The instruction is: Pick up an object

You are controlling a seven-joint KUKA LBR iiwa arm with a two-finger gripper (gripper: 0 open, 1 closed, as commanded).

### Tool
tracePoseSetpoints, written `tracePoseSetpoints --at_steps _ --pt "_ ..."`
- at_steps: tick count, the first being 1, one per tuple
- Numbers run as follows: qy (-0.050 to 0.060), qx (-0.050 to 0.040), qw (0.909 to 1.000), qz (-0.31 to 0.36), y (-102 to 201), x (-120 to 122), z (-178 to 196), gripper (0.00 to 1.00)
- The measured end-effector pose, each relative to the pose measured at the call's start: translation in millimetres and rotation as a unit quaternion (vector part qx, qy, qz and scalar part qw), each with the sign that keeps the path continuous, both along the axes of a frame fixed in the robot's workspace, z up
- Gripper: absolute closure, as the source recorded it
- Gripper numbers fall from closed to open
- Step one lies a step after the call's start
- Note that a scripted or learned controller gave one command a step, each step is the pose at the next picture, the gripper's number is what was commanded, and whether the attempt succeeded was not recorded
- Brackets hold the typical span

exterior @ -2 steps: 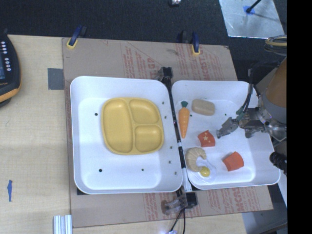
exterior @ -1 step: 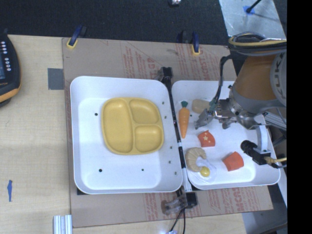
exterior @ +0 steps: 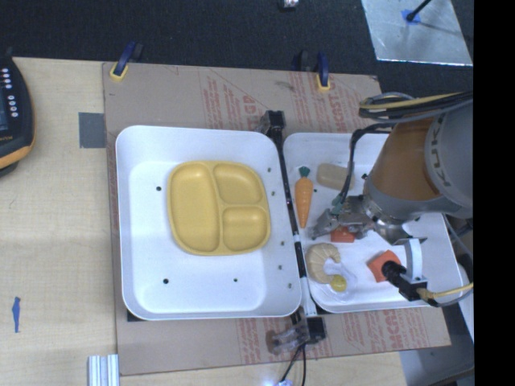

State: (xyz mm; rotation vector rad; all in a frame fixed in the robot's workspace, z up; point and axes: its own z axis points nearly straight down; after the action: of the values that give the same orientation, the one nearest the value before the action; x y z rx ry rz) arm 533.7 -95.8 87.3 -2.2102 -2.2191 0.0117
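Note:
In the right bin (exterior: 366, 301) lie an orange carrot (exterior: 302, 200) with a green top, a beige block (exterior: 331, 175), a pale croissant-shaped piece (exterior: 323, 257), a small red piece (exterior: 344, 235) and an orange-red piece (exterior: 381, 264). My gripper (exterior: 341, 220) is low over the middle of this bin, directly above the small red piece and just right of the carrot. The arm's grey and orange wrist (exterior: 406, 171) hides the bin's right part.
The left bin (exterior: 133, 215) holds a yellow divided plate (exterior: 217, 207). A black divider with clamps (exterior: 286, 191) runs between the two bins. A small yellow bit (exterior: 339, 283) lies beside the croissant piece. A dark device (exterior: 12, 111) sits at the bench's left edge.

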Motion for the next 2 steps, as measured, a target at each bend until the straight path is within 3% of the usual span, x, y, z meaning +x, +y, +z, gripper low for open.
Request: tracePoseSetpoints --at_steps 1,2 --pt "-0.004 -0.0014 1.0000 0.000 -1.7 2.4 14.6 1.00" --pt "-0.004 -0.0016 1.0000 0.000 -1.6 2.5 14.4 0.00"
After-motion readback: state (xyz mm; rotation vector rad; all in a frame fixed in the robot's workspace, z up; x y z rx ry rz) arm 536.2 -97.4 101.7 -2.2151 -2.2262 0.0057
